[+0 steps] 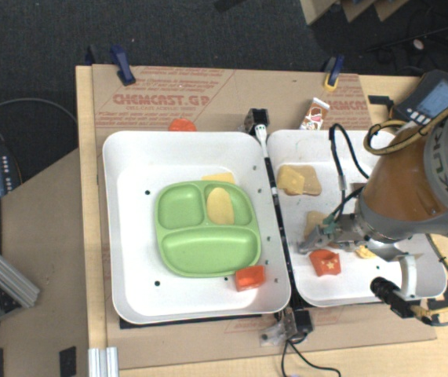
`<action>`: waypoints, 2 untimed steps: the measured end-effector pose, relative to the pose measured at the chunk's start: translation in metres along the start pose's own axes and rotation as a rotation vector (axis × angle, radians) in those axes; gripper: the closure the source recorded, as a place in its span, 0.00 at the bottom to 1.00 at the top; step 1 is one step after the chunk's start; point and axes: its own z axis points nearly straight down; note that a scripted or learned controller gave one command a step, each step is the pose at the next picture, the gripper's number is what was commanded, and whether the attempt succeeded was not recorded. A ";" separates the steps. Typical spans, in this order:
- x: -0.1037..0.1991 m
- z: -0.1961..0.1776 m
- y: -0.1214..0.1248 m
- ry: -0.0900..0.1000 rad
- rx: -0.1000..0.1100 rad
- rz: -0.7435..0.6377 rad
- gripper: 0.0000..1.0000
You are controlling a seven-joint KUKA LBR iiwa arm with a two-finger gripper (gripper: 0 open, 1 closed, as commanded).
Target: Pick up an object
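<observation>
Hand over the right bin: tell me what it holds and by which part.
Cannot be told. The hand sits low in the right bin, just above a red block, but no object shows between its fingers.

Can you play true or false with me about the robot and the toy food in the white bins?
1. The green tray with compartments lies in the left bin. True.
2. A yellow piece lies in one of the green tray's top compartments. True.
3. The small red block with a star sits inside the green tray. False: it lies in the right bin, close to the pincer.
4. The toast-coloured piece is in the left bin. False: it lies in the right bin, near its top.
5. An orange-red block lies in the left bin just below the green tray. True.
</observation>
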 end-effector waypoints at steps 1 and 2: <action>-0.044 -0.063 0.048 -0.007 -0.016 -0.001 0.00; -0.001 -0.014 0.037 0.002 0.000 -0.005 0.00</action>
